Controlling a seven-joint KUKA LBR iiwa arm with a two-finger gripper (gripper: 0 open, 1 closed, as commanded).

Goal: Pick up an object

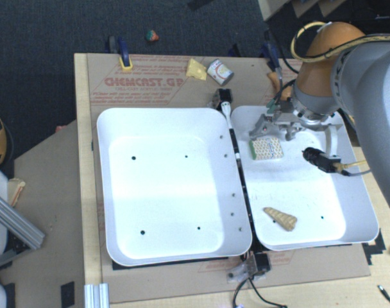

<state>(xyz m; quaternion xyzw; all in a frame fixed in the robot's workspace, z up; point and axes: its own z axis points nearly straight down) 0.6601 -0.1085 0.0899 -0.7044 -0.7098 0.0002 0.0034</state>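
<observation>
White right bin (pixel 349 226); patterned block (pixel 267 149) just beneath arm's jaws; tan cone (pixel 281 217) apart.

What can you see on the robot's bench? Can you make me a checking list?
Surface: brown board with red print, bearing left bin and right bin.
Job's things: dotted block and tan cone in the right bin.
Clutter: yellow scrap and small box on the board behind the bins.
Gripper: gripper low over the block; grasp not clear.
Cables: yellow loop on the arm; wires at the front edge.
Surroundings: dark carpet.
</observation>
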